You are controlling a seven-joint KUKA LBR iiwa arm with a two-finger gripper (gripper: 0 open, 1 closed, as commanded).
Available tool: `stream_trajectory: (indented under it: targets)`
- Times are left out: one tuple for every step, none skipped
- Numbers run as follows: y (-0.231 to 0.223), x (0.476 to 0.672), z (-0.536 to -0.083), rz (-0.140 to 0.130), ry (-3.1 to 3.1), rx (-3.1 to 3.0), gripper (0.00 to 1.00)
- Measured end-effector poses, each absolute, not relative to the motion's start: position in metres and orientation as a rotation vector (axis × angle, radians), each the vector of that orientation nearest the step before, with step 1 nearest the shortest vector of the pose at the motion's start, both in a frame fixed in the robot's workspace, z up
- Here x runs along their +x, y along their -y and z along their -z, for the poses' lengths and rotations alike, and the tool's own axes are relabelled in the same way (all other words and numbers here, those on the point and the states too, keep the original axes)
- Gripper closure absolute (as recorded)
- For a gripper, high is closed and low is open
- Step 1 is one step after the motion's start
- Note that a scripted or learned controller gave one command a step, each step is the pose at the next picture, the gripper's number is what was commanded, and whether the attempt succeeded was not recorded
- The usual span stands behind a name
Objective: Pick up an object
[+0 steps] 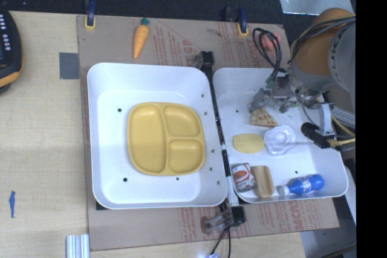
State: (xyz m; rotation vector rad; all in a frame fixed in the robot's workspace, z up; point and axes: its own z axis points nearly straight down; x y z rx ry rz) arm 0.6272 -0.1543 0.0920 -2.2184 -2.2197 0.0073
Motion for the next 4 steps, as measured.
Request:
stream_trajectory:
  targets:
    - [0.154,0.628,-0.103,-0.007,2.222,-2.215,1.0]
    - [0.081,0.616,-0.198,0.008,2.235,-2.211,1.0]
    - [0.085,0.615,-0.192,-0.003,2.225,-2.215,0.0]
    - [0.098,0.606,-0.124,-0.012,2.221,-2.213,0.0]
